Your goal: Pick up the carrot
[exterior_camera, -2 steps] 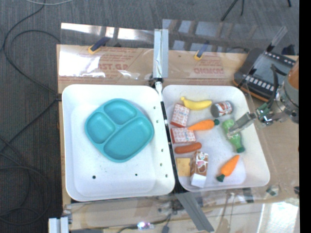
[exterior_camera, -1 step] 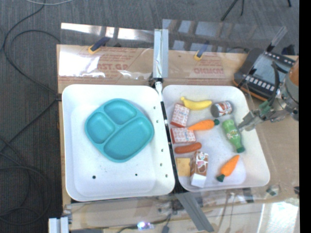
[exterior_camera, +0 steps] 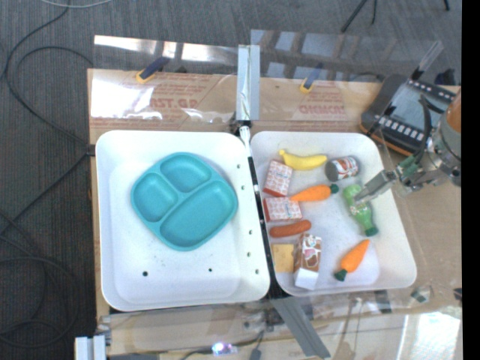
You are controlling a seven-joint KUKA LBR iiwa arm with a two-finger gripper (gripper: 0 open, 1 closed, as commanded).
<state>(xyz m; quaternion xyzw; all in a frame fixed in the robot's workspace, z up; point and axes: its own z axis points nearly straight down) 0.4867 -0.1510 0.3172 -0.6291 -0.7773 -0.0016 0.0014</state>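
camera view shows our gripper [exterior_camera: 358, 193] over the green bottle [exterior_camera: 361, 210]; we cannot tell its state. both carrots [exterior_camera: 313, 194] [exterior_camera: 352, 258] lie untouched, so nothing is picked.

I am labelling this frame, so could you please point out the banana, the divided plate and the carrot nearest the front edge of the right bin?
Yellow toy banana [exterior_camera: 304, 160]: camera view, middle of its curved body.
Teal divided plastic plate [exterior_camera: 184, 199]: camera view, central ridge.
Orange toy carrot, front one [exterior_camera: 354, 256]: camera view, middle of its body.
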